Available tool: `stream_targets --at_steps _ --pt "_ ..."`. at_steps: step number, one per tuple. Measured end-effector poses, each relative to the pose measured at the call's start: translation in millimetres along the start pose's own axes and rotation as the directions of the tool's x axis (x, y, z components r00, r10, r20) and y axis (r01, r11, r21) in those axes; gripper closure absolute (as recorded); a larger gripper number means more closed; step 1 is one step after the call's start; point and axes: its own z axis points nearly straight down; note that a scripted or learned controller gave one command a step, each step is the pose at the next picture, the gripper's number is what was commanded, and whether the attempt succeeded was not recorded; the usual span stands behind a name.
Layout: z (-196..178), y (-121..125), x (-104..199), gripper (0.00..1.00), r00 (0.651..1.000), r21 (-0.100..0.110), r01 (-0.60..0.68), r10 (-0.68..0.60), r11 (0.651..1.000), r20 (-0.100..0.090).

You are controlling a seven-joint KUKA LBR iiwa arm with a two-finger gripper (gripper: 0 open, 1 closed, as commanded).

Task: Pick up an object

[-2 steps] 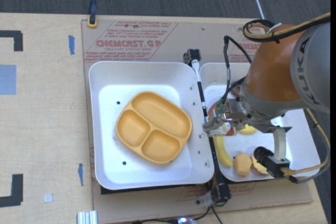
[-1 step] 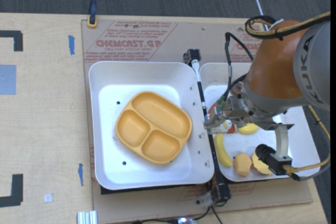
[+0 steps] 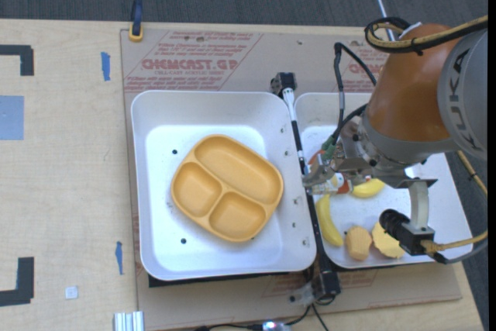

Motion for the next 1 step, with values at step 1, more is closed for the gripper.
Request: stream_targets --at_steps 1 --pt "-10.1 1.2 0.5 1.00 1.000 -0.003 0.001 -0.001 1.000 0.000"
